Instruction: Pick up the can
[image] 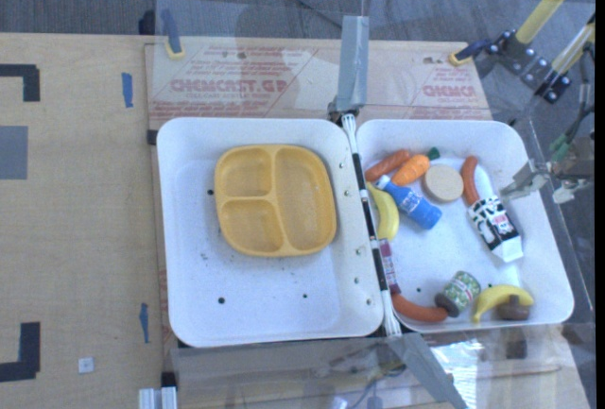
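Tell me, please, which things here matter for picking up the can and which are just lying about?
For the job: small green can lying in the right-hand white bin.
Just lying about: yellow divided plastic plate, blue plastic bottle, orange toy carrot, white-and-black carton, round tan disc.

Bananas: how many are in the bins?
2. One banana lies along the right bin's left wall; another banana lies near its front edge, beside the can.
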